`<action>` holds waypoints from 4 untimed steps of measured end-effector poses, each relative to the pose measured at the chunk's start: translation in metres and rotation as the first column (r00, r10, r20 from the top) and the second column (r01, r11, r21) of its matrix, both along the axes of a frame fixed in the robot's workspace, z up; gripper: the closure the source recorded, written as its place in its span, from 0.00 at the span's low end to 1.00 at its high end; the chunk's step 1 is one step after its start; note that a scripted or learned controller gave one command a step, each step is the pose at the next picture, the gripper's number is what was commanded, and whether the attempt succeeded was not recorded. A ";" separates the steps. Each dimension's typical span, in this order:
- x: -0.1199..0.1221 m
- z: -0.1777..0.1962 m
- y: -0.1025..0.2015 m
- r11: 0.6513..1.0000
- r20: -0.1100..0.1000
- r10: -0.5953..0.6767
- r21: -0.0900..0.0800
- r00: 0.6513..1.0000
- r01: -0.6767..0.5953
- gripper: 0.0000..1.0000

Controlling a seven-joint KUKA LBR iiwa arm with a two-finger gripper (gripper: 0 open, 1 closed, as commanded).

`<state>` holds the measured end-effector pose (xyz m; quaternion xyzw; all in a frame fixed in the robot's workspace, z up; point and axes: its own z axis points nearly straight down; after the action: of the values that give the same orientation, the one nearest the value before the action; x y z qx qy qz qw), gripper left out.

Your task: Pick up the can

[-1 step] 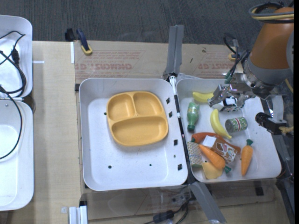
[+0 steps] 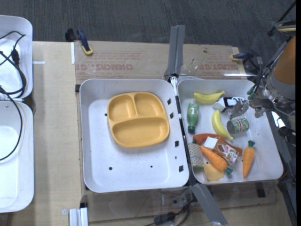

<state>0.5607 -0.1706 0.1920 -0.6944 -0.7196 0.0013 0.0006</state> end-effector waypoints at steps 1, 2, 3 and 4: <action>-0.019 -0.101 -0.036 1.000 0.002 -0.002 0.006 1.000 0.002 0.00; -0.020 -0.092 -0.038 1.000 0.002 -0.006 0.004 1.000 0.006 1.00; 0.040 0.048 -0.052 0.998 0.003 -0.056 -0.001 0.998 0.056 1.00; 0.040 0.048 -0.052 0.998 0.002 -0.056 -0.001 0.998 0.056 0.00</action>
<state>0.6003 -0.2221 0.2400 -0.7142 -0.6999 0.0009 -0.0006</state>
